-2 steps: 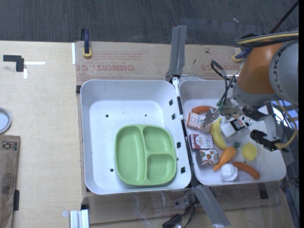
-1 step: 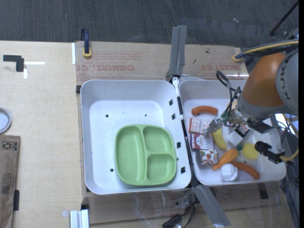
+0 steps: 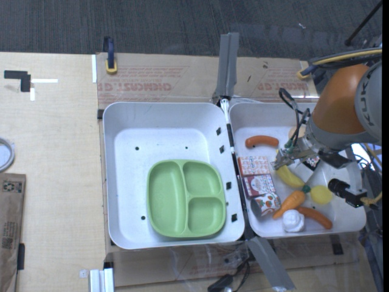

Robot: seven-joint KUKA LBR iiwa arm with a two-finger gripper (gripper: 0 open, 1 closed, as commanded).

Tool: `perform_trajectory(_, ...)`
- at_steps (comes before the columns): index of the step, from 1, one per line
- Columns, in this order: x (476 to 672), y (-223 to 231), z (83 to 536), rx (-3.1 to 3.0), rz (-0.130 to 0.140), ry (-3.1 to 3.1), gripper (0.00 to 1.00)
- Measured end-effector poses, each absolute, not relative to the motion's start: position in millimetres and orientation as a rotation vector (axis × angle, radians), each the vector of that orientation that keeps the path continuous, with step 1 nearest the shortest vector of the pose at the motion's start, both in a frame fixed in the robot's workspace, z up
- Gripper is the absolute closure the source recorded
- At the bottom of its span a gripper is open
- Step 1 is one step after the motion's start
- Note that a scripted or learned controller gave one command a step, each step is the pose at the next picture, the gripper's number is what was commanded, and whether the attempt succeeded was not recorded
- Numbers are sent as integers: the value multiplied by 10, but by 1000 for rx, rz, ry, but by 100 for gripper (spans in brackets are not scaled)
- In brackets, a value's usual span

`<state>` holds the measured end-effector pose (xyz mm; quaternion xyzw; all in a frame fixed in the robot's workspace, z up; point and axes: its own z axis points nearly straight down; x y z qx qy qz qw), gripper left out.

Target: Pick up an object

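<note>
The right bin [image 3: 267,124] holds several toy foods. An orange sausage [image 3: 262,142] lies near the back, and a yellow banana [image 3: 290,176] is in the middle. An orange carrot [image 3: 290,202] and a white piece [image 3: 293,221] lie toward the front, with a lemon [image 3: 321,194] and a second sausage [image 3: 317,217] to their right. Two small printed boxes [image 3: 258,175] sit along the left wall. My gripper [image 3: 290,156] hangs low just above the banana's back end, under the orange-banded wrist [image 3: 341,107].
The left bin [image 3: 121,163] carries a green divided plate [image 3: 186,198] toward its front right. A grey divider post [image 3: 228,66] stands between the bins at the back. Cables and a black fitting [image 3: 343,190] crowd the right bin's right side.
</note>
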<state>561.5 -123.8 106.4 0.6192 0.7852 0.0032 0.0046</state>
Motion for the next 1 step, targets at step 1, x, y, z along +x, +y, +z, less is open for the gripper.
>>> perform_trajectory(1,5813,-795,2136,2160,-3,2281,100)
